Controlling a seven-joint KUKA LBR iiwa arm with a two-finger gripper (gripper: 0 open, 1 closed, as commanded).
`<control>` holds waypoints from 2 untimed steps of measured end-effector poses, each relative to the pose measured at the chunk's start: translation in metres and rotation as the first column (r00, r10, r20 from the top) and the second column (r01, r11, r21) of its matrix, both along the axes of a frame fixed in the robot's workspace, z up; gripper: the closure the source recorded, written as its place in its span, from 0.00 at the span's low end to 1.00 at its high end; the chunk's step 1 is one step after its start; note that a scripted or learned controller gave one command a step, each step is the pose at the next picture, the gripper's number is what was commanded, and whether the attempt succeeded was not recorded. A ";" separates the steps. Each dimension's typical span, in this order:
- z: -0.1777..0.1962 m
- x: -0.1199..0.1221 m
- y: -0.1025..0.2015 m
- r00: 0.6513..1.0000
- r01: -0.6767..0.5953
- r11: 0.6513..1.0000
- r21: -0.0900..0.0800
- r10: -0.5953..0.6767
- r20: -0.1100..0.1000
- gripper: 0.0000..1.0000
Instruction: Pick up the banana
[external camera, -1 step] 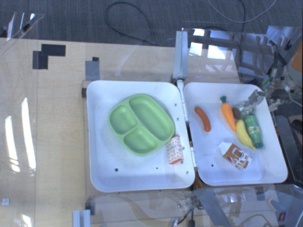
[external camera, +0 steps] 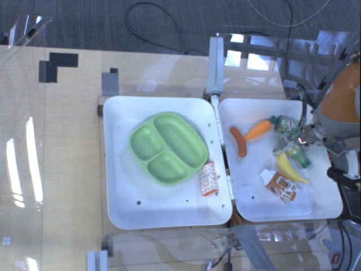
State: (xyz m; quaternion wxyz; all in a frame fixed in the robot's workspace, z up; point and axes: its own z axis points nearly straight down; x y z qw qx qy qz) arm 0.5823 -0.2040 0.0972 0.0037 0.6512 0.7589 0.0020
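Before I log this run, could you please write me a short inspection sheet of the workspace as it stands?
Surface: two white bins side by side, left bin and right bin, on a pale wooden bench.
Job's things: banana lying in the right bin, near its right side.
Clutter: right bin holds a carrot, sausage, green bottle and orange carton; left bin holds a green divided plate and a small packet.
Grippers: tool low above the banana's upper end, finger state unclear.
Cables: black loop on the floor.
Surroundings: dark carpet.
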 end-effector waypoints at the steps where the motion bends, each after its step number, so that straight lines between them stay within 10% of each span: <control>1: 0.013 0.003 0.001 1.000 -0.003 1.000 -0.002 0.003 0.008 1.00; 2: -0.007 -0.061 -0.001 0.937 -0.349 0.937 -0.007 0.349 0.005 1.00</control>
